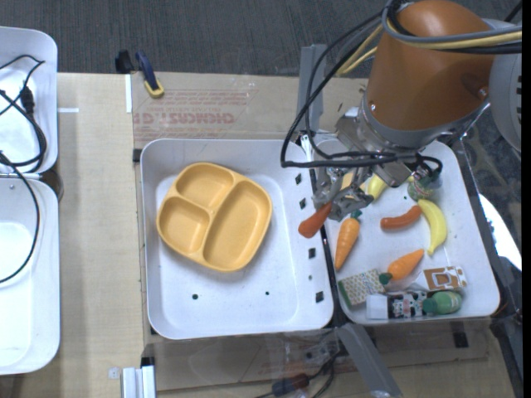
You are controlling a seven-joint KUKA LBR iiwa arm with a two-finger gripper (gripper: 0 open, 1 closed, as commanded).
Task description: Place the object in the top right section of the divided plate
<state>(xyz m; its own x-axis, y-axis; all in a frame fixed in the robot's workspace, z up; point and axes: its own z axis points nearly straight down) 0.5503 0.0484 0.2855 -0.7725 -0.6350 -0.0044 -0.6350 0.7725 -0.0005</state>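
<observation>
Hovering over the seam between 2 shallow white bins, the two-finger gripper (pixel 347 196) of the grey KUKA arm, capped by its broad orange band (pixel 427 56), hangs low above a cluster of toy food in the right-hand bin (pixel 485 264). Whether the pincer is apart, together or clamped on anything cannot be told; dark cables and the wrist block cover it. Directly under it lie 2 likely candidates: a reddish-orange plastic sausage (pixel 314 220) straddling the bin divider at about 7 o'clock from the pincer, and an orange plastic carrot (pixel 346 240) at about 6 o'clock, its long axis running from 12 to 6 o'clock with the green tip toward the gripper. Which one the task means is not clear, and neither is visibly between the fingers. The yellow divided plastic plate (pixel 216 215) sits in the left-hand bin (pixel 166 305), at roughly 9 o'clock from the pincer and well apart from it; its top right section (pixel 238 220), the large one, faces the arm. Judged from this, the carry would run almost straight toward 9 o'clock across the divider. Elsewhere in the right-hand bin rest a yellow plastic banana (pixel 434 226), a second sausage (pixel 402 219), another carrot (pixel 406 264) and small cartons (pixel 415 297).
</observation>
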